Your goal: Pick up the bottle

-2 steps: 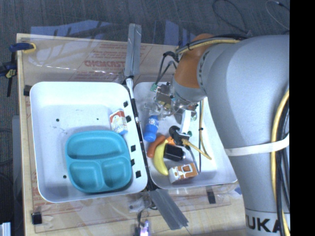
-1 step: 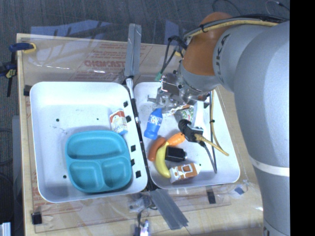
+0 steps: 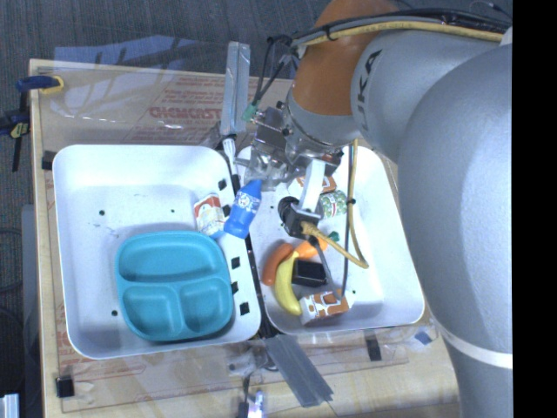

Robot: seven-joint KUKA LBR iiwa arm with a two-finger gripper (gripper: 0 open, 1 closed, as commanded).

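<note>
- Where the two white bins meet near the middle of the frame, the bottle [image 3: 243, 209] hangs tilted, its blue body and white label over the dividing rims, its neck rising toward the end effector [image 3: 263, 171].
- The end effector sits just above the bottle's top, at the upper end of the seam between the bins; its fingers appear closed on the bottle's neck, gripping it.
- The grey arm [image 3: 435, 120], with its orange band [image 3: 344, 16], fills the upper right of the frame and reaches down to the left.
- The left bin [image 3: 78, 233] holds a light blue divided tray [image 3: 174, 286] in its lower part, and a small red and white wrapper [image 3: 207, 212] lies just left of the bottle.
- The right bin [image 3: 392, 268] holds a banana [image 3: 285, 287] beside an orange thing [image 3: 283, 258], a black block [image 3: 309, 273] touching them, and a small orange and white carton [image 3: 324, 306] at the lower edge.
- A green and white packet [image 3: 331, 204] lies near the arm's wrist, partly hidden by cables.
- The desk [image 3: 113, 90] under both bins is pale wood under a clear sheet.
</note>
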